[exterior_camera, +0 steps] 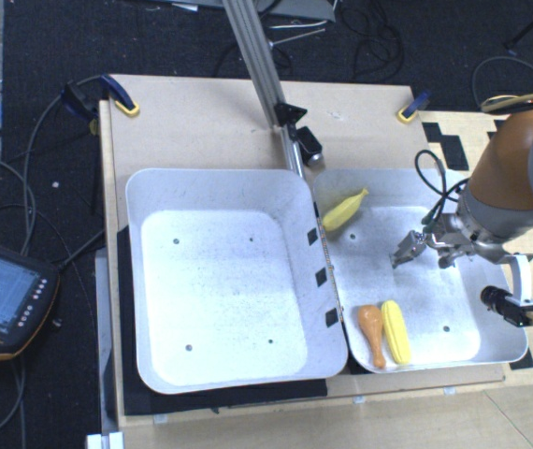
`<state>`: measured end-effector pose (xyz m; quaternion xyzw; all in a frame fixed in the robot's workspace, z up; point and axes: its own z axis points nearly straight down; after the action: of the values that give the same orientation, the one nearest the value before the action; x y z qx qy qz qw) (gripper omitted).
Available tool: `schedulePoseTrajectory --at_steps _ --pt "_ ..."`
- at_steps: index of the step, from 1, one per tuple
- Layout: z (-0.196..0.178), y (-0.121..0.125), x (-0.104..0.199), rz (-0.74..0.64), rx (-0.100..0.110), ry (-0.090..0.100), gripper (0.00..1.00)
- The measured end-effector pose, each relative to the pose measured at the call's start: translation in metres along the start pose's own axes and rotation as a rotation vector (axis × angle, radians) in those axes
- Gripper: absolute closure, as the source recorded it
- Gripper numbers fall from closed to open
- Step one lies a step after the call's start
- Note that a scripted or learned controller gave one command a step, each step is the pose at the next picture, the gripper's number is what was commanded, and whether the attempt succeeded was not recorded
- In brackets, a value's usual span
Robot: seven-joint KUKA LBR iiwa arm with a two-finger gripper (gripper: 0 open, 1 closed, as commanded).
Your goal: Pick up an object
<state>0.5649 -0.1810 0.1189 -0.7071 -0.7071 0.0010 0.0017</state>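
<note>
In the right bin (453, 340), a yellow banana (344, 210) lies near the far left corner. An orange pear-shaped toy (372, 330) and a yellow corn cob (396, 332) lie side by side at the near left edge. My gripper (425, 253) hangs over the middle of this bin, to the right of the banana and beyond the corn cob. Its fingers are open and nothing is between them.
The left bin (145, 251) shows only its speckled white floor. A metal pole (262, 59) slants down to the divide between the bins. A black fitting (502, 302) sticks out near the right bin's right rim. A teach pendant (0, 297) lies off the bench at left.
</note>
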Motion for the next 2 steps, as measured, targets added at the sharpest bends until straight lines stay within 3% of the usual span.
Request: schedulePoseTrajectory --at_steps 1,2 --pt "0.025 0.0 0.0 0.0 -0.002 0.0 0.0" --pt "0.013 0.0 0.0 0.0 -0.004 -0.001 1.0"
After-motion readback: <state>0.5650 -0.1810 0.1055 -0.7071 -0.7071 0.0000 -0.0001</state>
